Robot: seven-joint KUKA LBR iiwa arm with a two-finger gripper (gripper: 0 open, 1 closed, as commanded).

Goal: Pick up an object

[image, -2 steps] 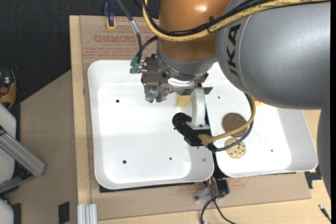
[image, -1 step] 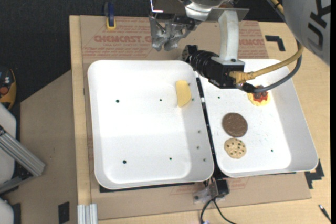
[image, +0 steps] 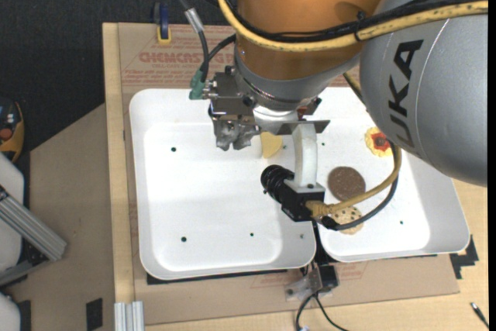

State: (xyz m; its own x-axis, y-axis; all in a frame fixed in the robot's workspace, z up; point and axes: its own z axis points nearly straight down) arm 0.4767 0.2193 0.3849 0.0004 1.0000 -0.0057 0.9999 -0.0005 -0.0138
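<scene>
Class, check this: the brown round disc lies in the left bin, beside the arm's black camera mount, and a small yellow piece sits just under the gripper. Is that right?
Not quite. The camera view shows the brown round disc in the right bin, not the left. The rest stands: it lies beside the black mount, and the yellow piece sits by the gripper.

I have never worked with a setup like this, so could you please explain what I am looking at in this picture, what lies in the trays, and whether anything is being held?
You are looking down at a slant from a fixed camera above a bench. The big grey and orange shape is a robot arm reaching in from the right. At its end hangs the gripper, low over the left bin. I cannot tell whether it grasps anything. Just beside it lies a small pale yellow piece. In the right bin lie a brown round disc, a yellow piece with a red spot and a tan piece partly hidden behind a cable. Both white bins sit on a cardboard sheet.
</scene>
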